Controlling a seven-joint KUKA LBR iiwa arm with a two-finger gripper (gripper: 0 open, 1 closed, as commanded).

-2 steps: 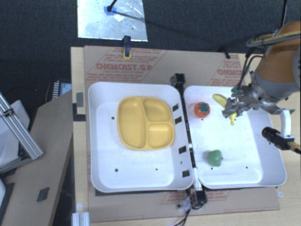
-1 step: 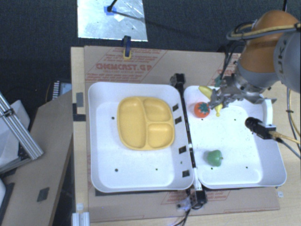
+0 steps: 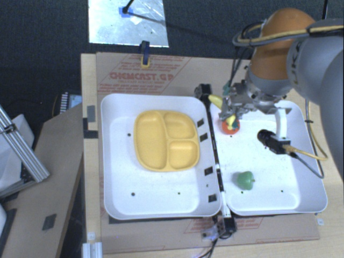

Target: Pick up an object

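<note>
Yellow plastic divided tray [image 3: 165, 140] lies flat in the left white bin [image 3: 115, 192], clear of your work. Right of the divider, in the right white bin [image 3: 306, 195], you have a small green rounded object [image 3: 245, 180] lying free near the front, well apart from the arm. Your gripper [image 3: 232, 118] sits at the bin's rear left, directly over a small red-orange and yellow object [image 3: 230, 125]; contact cannot be confirmed. That object is judged your target, by position alone.
</note>
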